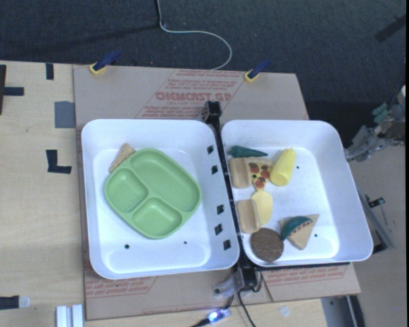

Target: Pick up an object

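At the right edge of the frame we see the pincer (385, 125), poised outside the right bin (327, 138); we cannot tell its state. We judge the approach step not yet begun. Candidate objects lie in this bin's left half: a yellow piece (283, 167), a pizza slice (257, 173), a brown disc (266, 244). The left bin (95, 142) holds a green divided tray (152, 192). Next, we expect travel leftward, then descent.

Green tray (153, 193), white bins (95, 182)
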Action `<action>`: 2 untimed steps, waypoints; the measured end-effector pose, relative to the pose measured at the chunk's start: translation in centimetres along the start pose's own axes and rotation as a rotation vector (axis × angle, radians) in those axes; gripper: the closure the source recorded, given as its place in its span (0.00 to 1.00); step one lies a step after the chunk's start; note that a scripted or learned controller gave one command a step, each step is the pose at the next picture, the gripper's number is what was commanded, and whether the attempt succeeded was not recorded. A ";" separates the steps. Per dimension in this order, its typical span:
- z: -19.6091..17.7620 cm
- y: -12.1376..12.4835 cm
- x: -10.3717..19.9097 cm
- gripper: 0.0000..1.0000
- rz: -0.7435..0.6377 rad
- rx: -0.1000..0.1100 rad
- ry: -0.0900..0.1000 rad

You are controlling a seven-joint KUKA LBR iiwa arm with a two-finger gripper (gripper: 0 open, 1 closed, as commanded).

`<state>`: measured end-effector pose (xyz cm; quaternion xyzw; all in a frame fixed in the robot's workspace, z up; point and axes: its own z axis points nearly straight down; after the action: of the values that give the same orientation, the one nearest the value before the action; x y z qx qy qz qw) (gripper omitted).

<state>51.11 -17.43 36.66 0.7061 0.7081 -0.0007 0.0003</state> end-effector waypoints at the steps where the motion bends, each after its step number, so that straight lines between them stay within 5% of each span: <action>1: 7.0 -2.9 5.3 1.00 -0.001 0.009 0.005; 2: 9.5 -2.7 11.7 1.00 -0.005 0.005 0.004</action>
<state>48.33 -5.70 27.18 0.7045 0.7097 -0.0011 -0.0027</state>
